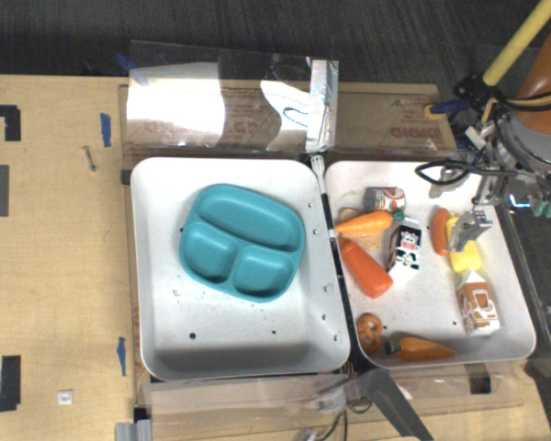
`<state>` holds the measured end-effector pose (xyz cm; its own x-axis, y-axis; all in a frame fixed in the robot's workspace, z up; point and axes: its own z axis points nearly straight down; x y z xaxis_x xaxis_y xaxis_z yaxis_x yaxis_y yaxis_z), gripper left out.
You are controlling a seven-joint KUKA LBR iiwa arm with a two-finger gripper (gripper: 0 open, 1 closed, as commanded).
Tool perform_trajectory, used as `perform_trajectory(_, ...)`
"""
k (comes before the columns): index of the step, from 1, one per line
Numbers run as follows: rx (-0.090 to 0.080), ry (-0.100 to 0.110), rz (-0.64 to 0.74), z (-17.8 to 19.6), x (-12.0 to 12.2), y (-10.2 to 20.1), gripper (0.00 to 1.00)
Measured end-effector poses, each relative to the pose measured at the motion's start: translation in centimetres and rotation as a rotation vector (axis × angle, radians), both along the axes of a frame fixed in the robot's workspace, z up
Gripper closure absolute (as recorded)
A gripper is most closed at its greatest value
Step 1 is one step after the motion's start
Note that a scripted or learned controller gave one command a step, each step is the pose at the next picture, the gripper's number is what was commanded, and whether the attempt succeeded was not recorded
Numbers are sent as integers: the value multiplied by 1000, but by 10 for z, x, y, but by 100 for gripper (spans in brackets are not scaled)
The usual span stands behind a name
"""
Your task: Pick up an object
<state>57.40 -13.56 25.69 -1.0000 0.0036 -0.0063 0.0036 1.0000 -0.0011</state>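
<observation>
The yellow object (pixel 466 257) lies in the right bin (pixel 519 333), just beside an orange piece (pixel 440 229) and above a small carton (pixel 478 305). The gripper (pixel 470 230) hangs right over it (touching, perhaps). Nothing looks lifted, so the pick remains undone. How wide the jaws stand, I cannot tell.

The grey arm (pixel 530 145) carries an orange band, black looping cables and a small silver tool (pixel 469 227).

Robotics lab: plywood bench (pixel 55 274) with black tape markers, two white bins (pixel 165 329), clear taped sheeting (pixel 220 108).
</observation>
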Motion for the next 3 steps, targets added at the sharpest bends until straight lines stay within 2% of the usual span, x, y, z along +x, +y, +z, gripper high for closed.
perform_trajectory(1,-1,-6,213,-143,4,-3,0)
perform_trajectory(2,-1,-3,173,-168,10,8,0)
perform_trajectory(3,1,-4,-52,-168,-11,-1,0)
